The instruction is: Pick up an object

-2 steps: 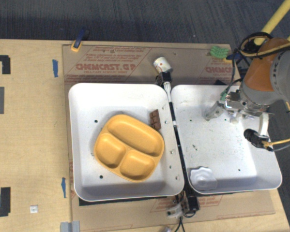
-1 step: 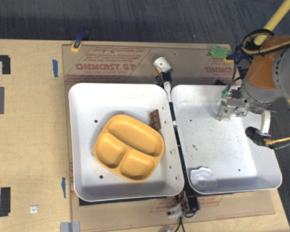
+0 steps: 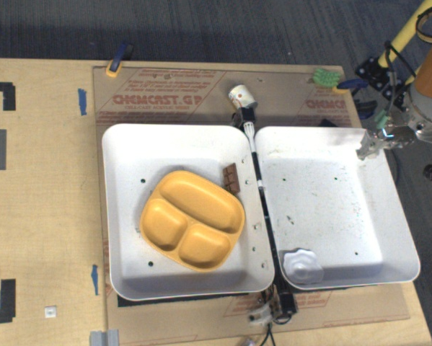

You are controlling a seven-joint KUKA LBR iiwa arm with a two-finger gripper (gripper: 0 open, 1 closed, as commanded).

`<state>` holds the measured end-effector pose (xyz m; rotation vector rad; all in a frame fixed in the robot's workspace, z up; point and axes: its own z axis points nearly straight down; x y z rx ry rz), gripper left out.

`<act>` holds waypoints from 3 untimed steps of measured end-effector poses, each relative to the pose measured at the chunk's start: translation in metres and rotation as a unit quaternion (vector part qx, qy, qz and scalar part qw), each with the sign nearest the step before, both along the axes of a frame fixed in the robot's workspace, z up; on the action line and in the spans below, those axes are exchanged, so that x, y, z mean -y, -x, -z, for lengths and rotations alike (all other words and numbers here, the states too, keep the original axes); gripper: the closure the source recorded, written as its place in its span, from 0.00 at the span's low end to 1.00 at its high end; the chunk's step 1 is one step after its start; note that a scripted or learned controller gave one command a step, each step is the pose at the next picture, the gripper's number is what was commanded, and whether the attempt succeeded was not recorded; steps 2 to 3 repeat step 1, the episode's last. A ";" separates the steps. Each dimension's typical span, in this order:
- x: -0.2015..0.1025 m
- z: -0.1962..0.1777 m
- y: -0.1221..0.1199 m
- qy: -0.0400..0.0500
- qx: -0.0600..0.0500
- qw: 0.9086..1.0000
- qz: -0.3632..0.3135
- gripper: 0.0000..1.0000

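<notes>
Two shallow white plastic bins are seen side by side on a brown cardboard sheet (image 3: pixel 172 92) laid over the light wooden surface (image 3: pixel 35 193). In the left bin (image 3: pixel 122 164), a yellow plastic tray with three rounded compartments (image 3: pixel 192 218) is found lying slightly tilted, filling the middle and the 5 o'clock part of the bin floor. Just beside the tray's 1 o'clock edge, a small dark brown rectangular block (image 3: pixel 231 179) is placed against the bin's right wall. In the right bin (image 3: pixel 389 222), a small clear crumpled plastic object (image 3: pixel 302 264) is seen in the corner at 7 o'clock, well apart from the tray. The rest of that bin floor is marked with fine dark specks. The end effector (image 3: pixel 371 144) is located at the 2 o'clock corner of the right bin, over its rim, at the tip of the grey arm that is brought in from 3 o'clock. Nothing is seen between its fingers, and whether they are parted or closed cannot be told. A white and black cylindrical fixture (image 3: pixel 241 99) is set at 12 o'clock above the seam between the bins. A yellow clamp (image 3: pixel 116 63) and a green clamp (image 3: pixel 324 78) are fixed at the far edge of the cardboard.
</notes>
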<state>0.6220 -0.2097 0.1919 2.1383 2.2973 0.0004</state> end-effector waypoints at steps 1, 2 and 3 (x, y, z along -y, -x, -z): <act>-0.092 0.010 0.019 -0.002 -0.003 0.973 0.232 1.00; -0.092 0.010 0.019 -0.002 -0.003 0.973 0.232 1.00; -0.092 0.010 0.019 -0.002 -0.003 0.973 0.232 1.00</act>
